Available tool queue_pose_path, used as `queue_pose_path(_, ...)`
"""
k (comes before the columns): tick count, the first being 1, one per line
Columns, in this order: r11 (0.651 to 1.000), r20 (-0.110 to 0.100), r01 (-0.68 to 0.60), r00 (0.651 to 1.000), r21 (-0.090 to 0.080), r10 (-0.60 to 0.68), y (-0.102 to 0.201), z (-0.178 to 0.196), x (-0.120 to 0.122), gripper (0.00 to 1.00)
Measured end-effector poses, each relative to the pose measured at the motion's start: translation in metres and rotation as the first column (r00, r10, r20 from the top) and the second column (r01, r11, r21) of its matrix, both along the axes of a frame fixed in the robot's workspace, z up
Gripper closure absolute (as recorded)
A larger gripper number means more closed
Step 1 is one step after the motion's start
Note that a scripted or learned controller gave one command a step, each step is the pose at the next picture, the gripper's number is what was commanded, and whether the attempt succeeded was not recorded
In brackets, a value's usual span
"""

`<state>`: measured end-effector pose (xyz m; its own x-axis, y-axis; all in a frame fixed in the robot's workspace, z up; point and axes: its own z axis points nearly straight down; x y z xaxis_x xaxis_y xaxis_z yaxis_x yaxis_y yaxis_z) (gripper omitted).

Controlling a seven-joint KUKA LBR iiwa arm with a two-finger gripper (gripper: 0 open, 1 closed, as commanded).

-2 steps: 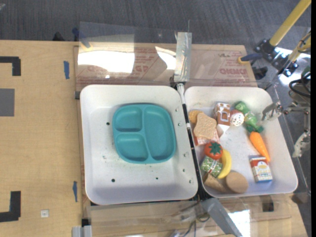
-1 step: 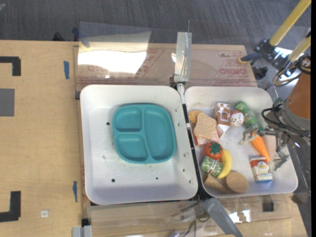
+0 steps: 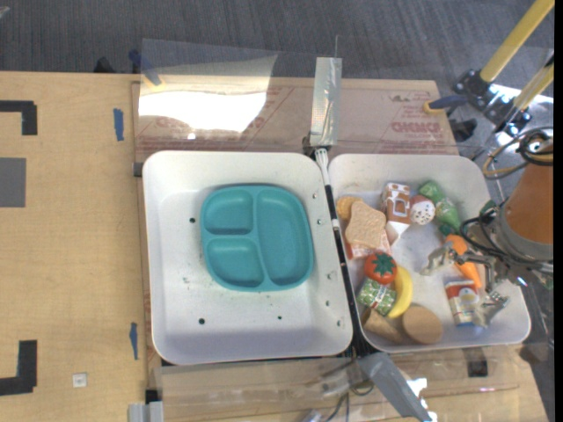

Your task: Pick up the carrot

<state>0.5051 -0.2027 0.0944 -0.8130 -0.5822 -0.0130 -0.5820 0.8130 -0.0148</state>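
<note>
— Where is your hand?

— My gripper (image 3: 464,278) is down in the right bin (image 3: 517,325), near its right wall. My wrist and its orange band (image 3: 537,205) come in over that wall.

— Wide or narrow?

— I cannot tell; the metal parts blur against the clutter there.

— And the carrot?

— The carrot (image 3: 471,272) lies in the same bin, right at my gripper, slanting from upper left to lower right. Metal crosses it, so I see it in orange patches. Whether I have it gripped, I cannot tell.

— What is closest?

— A small can (image 3: 460,304) just below the carrot. Further left, a banana (image 3: 403,293) curves beside a tomato (image 3: 381,266), with a slice of toast (image 3: 365,227) above them. A brown roll (image 3: 420,323) sits by the near rim. Toward the far rim there is a green piece (image 3: 440,202), a pale ball (image 3: 422,211) and a small carton (image 3: 398,200).

— And beyond that?

— The left bin (image 3: 158,262) touches mine along the middle. A teal plate (image 3: 258,236) with three compartments lies in it, well apart from my hand.
</note>
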Motion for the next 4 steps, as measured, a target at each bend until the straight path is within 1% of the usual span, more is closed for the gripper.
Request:
queue_pose_path(1, 1.0, 0.003, -0.003, 1.0, -0.007, 0.003, -0.001, 0.014, 0.002, 1.0)
queue_pose_path(2, 0.961, -0.007, -0.275, 0.961, -0.002, 0.275, -0.021, 0.168, 0.02, 1.0)
queue_pose_path(3, 0.961, -0.013, -0.276, 0.961, 0.004, 0.276, -0.02, 0.165, 0.019, 0.0)
queue_pose_path(4, 0.969, -0.025, -0.247, 0.969, 0.015, 0.247, -0.016, 0.056, 0.06, 0.0)
